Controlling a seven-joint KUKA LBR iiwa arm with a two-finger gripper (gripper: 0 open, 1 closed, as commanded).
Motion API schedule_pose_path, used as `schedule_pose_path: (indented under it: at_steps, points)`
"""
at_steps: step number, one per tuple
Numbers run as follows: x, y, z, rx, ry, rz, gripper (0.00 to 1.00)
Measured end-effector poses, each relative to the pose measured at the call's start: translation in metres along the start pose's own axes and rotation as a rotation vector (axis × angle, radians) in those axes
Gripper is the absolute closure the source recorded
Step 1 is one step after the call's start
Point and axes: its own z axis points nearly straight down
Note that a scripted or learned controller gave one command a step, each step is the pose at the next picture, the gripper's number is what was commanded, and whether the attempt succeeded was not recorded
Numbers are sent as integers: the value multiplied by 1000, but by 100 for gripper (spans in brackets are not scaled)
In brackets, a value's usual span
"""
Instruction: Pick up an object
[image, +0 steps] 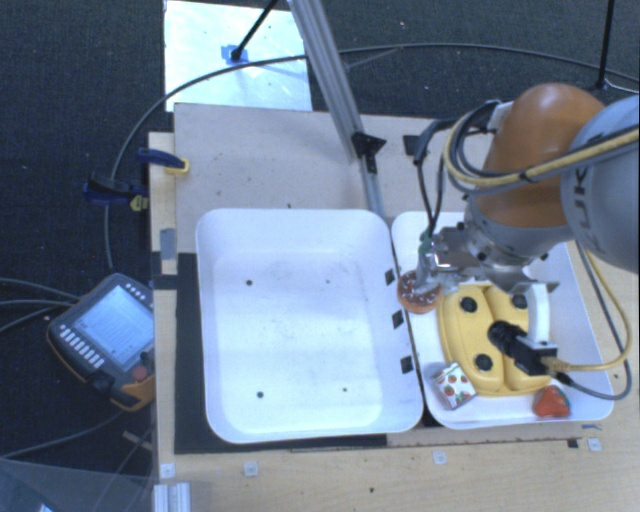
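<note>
Right bin (590, 330) crowded, claw (428, 272) near its left rim, over brown disc (417, 293)

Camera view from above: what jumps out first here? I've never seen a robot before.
The big grey arm with its orange band reaches in from the right over the right bin, its tool low by a small brown round thing near the bin's left wall. Below lie a yellow toy, a white spotted cube and a red piece.
</note>
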Motion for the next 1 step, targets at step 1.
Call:
schedule_pose_path:
  at_steps: [1]
  points:
    - [42,5,7,-1,-2,3,100]
